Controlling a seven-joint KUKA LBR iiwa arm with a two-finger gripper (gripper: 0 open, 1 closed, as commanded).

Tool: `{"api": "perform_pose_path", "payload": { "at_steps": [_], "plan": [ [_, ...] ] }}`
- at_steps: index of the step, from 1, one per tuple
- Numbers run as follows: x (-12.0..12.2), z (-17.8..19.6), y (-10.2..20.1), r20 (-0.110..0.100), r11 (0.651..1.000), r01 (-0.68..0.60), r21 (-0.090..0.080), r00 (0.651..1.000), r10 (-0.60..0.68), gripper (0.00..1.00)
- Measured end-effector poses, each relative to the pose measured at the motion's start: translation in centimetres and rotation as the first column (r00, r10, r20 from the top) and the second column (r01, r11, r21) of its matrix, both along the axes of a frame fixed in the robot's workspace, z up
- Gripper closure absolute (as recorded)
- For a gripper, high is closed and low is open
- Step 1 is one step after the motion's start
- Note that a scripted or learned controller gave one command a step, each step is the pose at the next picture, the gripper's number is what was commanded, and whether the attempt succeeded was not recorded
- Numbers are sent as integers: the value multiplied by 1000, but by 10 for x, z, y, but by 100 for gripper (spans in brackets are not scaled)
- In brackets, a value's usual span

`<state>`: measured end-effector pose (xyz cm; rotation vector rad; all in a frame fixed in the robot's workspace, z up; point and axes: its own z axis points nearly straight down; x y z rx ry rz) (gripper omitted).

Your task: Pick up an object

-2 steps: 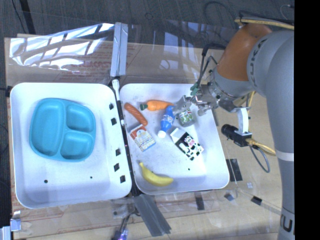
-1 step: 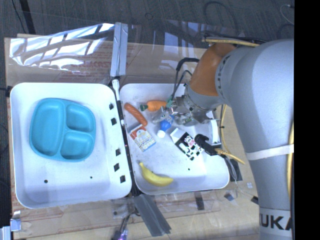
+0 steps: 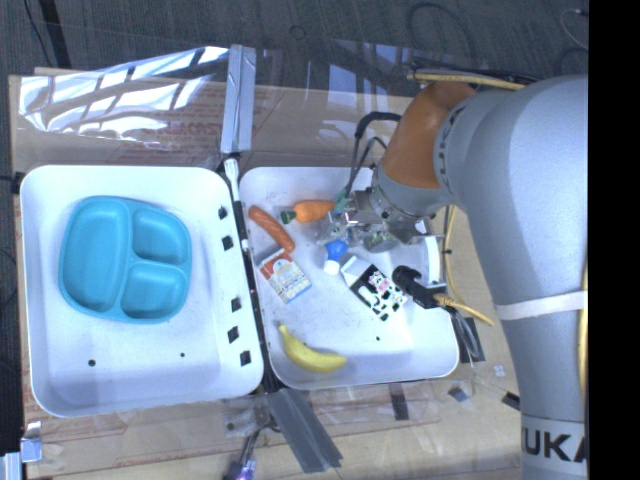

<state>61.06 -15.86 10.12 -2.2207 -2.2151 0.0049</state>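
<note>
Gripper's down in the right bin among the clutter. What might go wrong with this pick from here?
1. The gripper sits close to the orange carrot, a small white bottle with a blue cap and the orange-red sausage-shaped toy; it may nudge or catch the wrong one.
2. The black-and-white patterned box lies beside the bottle, so a sweep could push it away.
3. The yellow banana rests near the right white bin's front wall, awkward for a later approach.

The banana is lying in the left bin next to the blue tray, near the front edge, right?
Not quite. The banana does lie near the front edge, but in the right bin, not beside the blue tray, which sits by itself in the left bin. The camera view shows this.
</note>
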Motion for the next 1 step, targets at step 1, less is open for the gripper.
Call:
{"api": "perform_pose_path", "payload": {
  "at_steps": [1],
  "plan": [
    [41,115,26,5,995,-104,-1,995,104,100]
  ]
}}
